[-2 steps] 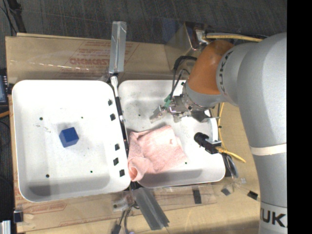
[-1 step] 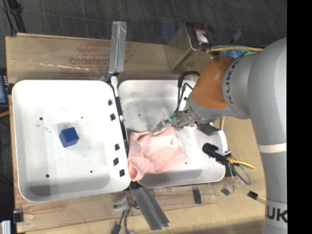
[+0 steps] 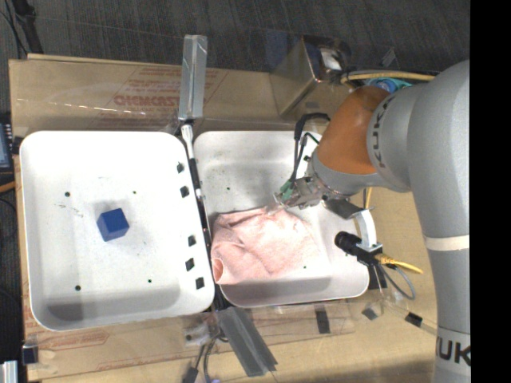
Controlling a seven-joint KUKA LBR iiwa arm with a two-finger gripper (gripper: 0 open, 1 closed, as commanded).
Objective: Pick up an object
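A crumpled pink cloth (image 3: 267, 244) lies in the right bin (image 3: 239, 154), filling its near half. A small blue cube (image 3: 113, 223) sits alone in the left bin (image 3: 48, 182), left of centre. My gripper (image 3: 292, 196) is low in the right bin, at the cloth's far right corner, with the arm's orange band just above it. The gripper touches or nearly touches the cloth's edge; whether any cloth sits between its tips is hidden from this angle.
A metal divider with black clips (image 3: 192, 214) runs between the two bins. Brown cardboard (image 3: 96, 94) lies behind the bins. The far part of the right bin is bare white floor.
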